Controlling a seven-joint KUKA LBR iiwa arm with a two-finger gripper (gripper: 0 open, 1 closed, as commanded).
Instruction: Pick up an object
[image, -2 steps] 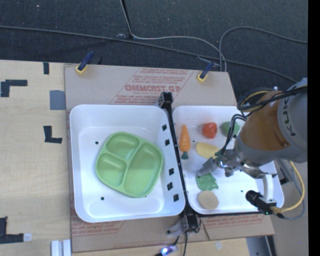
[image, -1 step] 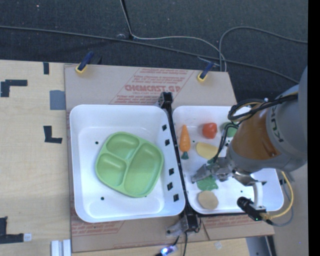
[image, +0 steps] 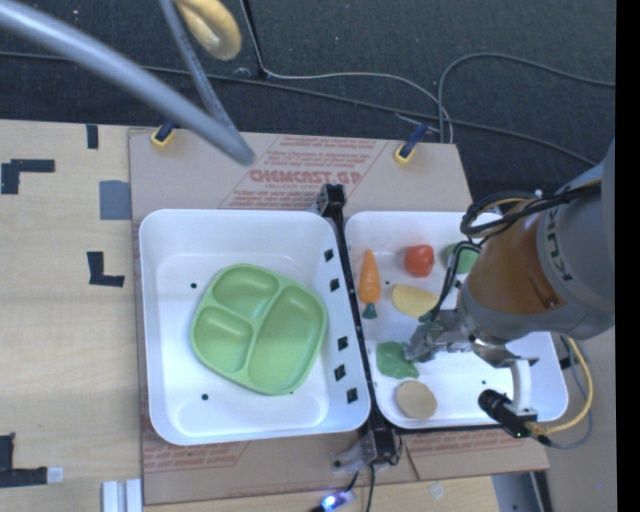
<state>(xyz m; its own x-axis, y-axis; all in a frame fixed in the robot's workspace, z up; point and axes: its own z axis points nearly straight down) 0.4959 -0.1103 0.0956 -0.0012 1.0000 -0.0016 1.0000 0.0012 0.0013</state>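
While cardboard covers the wooden bench, the left bin holds a green plate; the right bin holds a carrot, tomato and green leafy piece, which the gripper hovers beside, its grasp impossible to tell.

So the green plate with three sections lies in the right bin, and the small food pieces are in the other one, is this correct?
Not quite: the camera view shows the green plate in the left bin. The small food pieces, such as the carrot and the tomato, are in the right bin.

Green divided plate, white bins, orange carrot, red tomato
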